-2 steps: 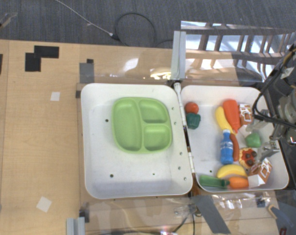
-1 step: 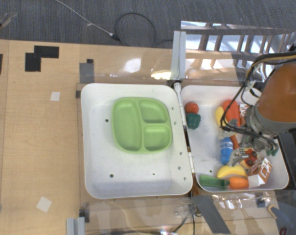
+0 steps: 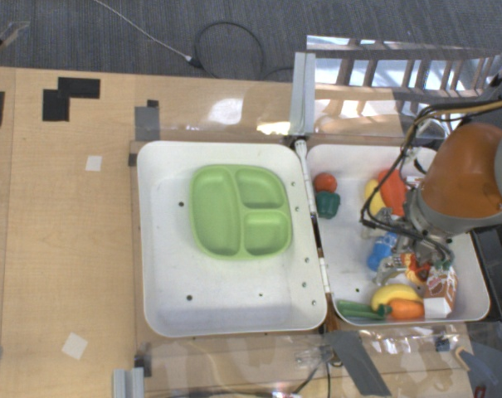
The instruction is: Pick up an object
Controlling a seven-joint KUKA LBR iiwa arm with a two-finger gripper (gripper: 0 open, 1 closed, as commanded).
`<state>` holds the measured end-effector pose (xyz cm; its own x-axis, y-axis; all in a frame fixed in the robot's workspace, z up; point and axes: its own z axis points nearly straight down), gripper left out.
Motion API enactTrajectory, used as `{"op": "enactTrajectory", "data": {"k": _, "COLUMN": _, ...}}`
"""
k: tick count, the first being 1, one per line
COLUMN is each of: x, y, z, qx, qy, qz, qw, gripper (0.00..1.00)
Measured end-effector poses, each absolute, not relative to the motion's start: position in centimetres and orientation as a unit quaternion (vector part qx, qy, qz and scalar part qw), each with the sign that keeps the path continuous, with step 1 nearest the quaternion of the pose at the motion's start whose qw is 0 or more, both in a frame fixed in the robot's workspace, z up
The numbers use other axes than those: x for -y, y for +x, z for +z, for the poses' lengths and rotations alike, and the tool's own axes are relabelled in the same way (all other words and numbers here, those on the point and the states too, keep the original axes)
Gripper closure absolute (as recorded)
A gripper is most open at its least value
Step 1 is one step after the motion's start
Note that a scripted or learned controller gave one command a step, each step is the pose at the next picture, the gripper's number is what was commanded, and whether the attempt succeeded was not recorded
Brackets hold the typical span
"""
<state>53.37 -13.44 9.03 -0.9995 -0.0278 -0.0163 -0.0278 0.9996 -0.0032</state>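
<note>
My gripper (image 3: 393,254) hangs low in the right bin (image 3: 346,247), below the grey arm's orange band (image 3: 469,172). It sits right over a small blue object (image 3: 378,252) near the bin's middle. Partly under the arm lie a yellow item (image 3: 371,192) and an orange-red item (image 3: 393,191). A red tomato-like ball (image 3: 324,181) and a dark green piece (image 3: 328,205) rest at the bin's far left. Along the near wall lie a yellow banana (image 3: 395,293), an orange carrot (image 3: 406,308) and a green cucumber (image 3: 358,309).
The left bin (image 3: 172,297) holds a light green divided plate (image 3: 241,211). A white box (image 3: 437,307) and a red-and-white packet (image 3: 442,283) crowd the right bin's near right corner. A metal rail frame (image 3: 383,65) stands behind the right bin. Black cables loop beside the arm.
</note>
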Motion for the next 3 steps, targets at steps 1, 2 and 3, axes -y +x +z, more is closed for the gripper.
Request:
{"op": "enactTrajectory", "data": {"k": 1, "x": 9.0, "y": 58.2, "z": 9.0, "qx": -0.999, "qy": 0.050, "qz": 0.0003, "qw": 0.008, "gripper": 0.00}}
{"op": "enactTrajectory", "data": {"k": 2, "x": 11.5, "y": 53.2, "z": 9.0, "qx": -0.994, "qy": 0.110, "qz": 0.0003, "qw": 0.009, "gripper": 0.00}}
{"op": "enactTrajectory", "data": {"k": 3, "x": 8.9, "y": 56.1, "z": 9.0, "qx": -0.993, "qy": 0.120, "qz": 0.0003, "qw": 0.008, "gripper": 0.00}}
